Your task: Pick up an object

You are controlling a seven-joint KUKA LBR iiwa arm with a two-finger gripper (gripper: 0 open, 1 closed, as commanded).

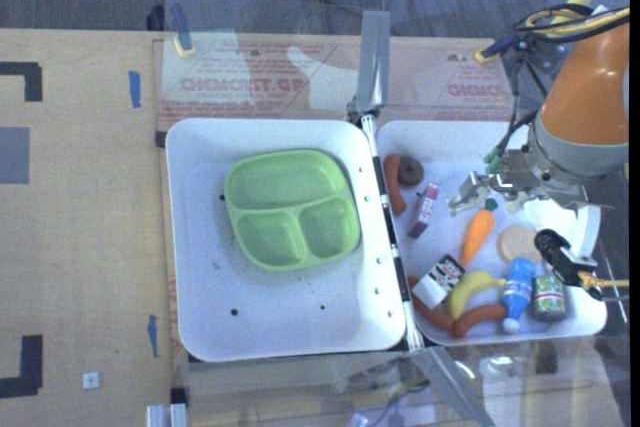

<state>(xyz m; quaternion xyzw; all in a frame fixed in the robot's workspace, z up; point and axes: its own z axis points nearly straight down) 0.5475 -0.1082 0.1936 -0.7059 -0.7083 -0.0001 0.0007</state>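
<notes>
Looming largest over your right bin (590, 315), the grey-and-orange arm (590, 105) is hanging its gripper (487, 197) just above the carrot (478, 237), fingers spreading apart and pinching nothing. Around it you're seeing a round cracker (519, 243), a banana (472, 289), a blue bottle (517, 291) and a sausage (394, 182). Well apart, the green divided plate (292, 209) is sitting in your left bin (200, 315).

A divided plate (292, 209) lies in the left bin (200, 315); toys crowd the right bin (590, 315).
</notes>
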